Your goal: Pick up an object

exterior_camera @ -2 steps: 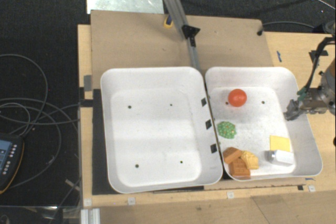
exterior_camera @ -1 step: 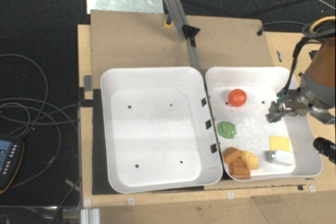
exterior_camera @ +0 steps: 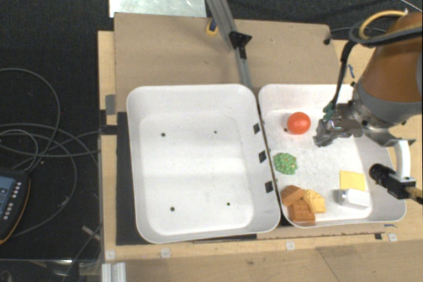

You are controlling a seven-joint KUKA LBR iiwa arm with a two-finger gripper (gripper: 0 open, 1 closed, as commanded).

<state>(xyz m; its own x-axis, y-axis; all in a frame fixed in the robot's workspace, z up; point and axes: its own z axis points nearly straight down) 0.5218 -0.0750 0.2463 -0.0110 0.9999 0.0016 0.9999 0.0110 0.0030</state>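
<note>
The right bin (exterior_camera: 344, 218) holds a red ball (exterior_camera: 299, 123) near its upper left, a green speckled disc (exterior_camera: 285, 163) below it, orange-brown blocks (exterior_camera: 303, 203) at the front left, a yellow square (exterior_camera: 352, 179) and a small silver-white piece (exterior_camera: 350, 197) at the front right. My gripper (exterior_camera: 325, 133) hangs just right of the red ball, a small gap away, low over the bin floor. Nothing shows between its fingers.
The left bin (exterior_camera: 142, 102) sits beside the right one, sharing a clipped divider (exterior_camera: 262, 156). A slanted grey pole (exterior_camera: 218, 0) crosses the bench from the top. Cables lie on the dark floor at left.
</note>
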